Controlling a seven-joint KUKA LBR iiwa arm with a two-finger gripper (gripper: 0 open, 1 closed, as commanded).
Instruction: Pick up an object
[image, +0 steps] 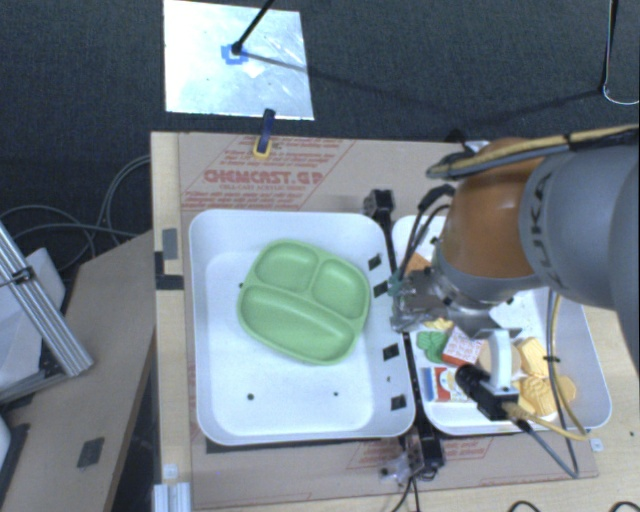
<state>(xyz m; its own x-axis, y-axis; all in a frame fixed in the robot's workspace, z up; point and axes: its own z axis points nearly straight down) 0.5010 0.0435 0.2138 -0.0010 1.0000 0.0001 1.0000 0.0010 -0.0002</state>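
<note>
The small objects (470, 365), a jumble of green, red-and-white and yellow pieces, lie in the right bin (598, 395) under the arm's wrist (480, 240), nothing visibly lifted, and the gripper's grasp cannot be told, so the pick looks undone.

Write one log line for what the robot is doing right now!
arm: over right bin | gripper: hidden under wrist | right bin: mixed small items | left bin: green divided plate | pick: not confirmed

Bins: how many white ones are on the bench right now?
2. The left bin holds a green plate. The right bin sits beside it, largely covered by the arm, with small items in it; some may be hidden beneath.
</note>
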